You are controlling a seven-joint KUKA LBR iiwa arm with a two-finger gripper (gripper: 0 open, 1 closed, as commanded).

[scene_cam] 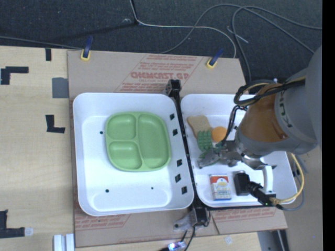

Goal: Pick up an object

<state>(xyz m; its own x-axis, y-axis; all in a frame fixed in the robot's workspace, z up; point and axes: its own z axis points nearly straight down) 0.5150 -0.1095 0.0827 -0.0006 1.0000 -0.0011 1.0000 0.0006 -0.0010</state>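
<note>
The gripper hangs low in the right bin, near its left wall, beside a green toy. I cannot tell its grip.

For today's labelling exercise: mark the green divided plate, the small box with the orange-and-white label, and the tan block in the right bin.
green divided plate (138, 141), camera view, on the middle ridge between its compartments.
small box (221, 186), camera view, centre of its label.
tan block (198, 124), camera view, middle of its top face.

Arm reaching into right bin, gripper hovering low by green brush, tan block and orange ball, small box lying nearby, green tray sitting in left bin.
</note>
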